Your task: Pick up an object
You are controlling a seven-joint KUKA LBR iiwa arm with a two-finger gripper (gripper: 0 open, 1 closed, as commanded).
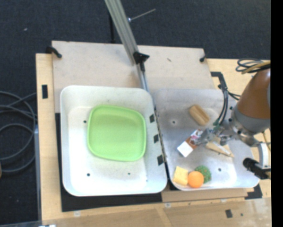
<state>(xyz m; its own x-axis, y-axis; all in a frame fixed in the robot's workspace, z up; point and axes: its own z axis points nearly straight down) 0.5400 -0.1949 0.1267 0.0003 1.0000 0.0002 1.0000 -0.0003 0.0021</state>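
The right bin holds several small objects. A tan cylinder lies near its middle. A white card with red print and a white block lie just below it. A beige wedge rests to their right. At the front edge sit a yellow block, an orange ball and a green broccoli piece. My gripper is low in this bin, between the white card and the beige wedge, close to both. I see nothing lifted off the bin floor.
The left bin carries a green square plate. A metal pole slants from the top to the divider between the bins. The arm's grey and orange body hangs over the right bin's right side. Cables lie left of the bench.
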